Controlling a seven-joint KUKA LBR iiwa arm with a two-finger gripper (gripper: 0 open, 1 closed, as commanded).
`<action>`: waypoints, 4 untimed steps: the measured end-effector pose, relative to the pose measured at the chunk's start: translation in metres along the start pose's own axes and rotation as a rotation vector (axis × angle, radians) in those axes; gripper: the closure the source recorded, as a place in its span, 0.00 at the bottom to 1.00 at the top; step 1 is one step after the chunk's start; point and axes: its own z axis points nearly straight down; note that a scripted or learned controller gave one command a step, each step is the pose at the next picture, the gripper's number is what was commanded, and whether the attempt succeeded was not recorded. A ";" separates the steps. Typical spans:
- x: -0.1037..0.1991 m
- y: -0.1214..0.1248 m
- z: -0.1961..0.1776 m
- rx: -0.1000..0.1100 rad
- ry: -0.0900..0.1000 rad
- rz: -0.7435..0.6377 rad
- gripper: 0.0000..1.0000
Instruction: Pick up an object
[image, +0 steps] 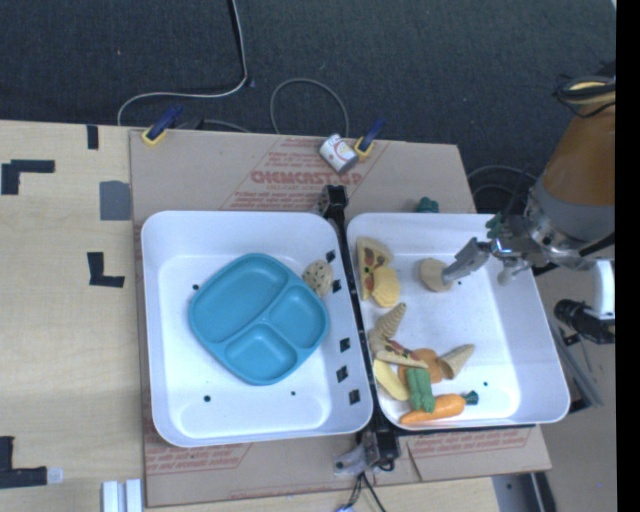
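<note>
The end effector is seen low over the right bin, just beside a tan lump; its fingers are spread apart, nothing held

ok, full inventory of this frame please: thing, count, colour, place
left bin: 1, white, left half of the bench
right bin: 1, white, beside the left bin
divided plate: 1, blue, middle of the left bin
speckled cookie: 1, tan, left bin, by the plate's upper right edge
toy foods: a pile, yellow, tan, orange and green, left side of the right bin
carrot: 1, orange, near the right bin's front edge
tan lump: 1, beige, upper part of the right bin, by the pincer
clamps: 2, blue and yellow, back edge of the cardboard
arm: 1, grey and orange, reaching in from the right
pincer: 1, grey, over the right bin, beside the tan lump
</note>
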 end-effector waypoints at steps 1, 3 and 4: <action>0.044 0.036 0.128 0.009 0.003 -0.004 0.00; 0.052 0.077 0.150 -0.005 -0.001 -0.001 0.00; 0.060 0.105 0.150 -0.004 -0.001 -0.002 0.00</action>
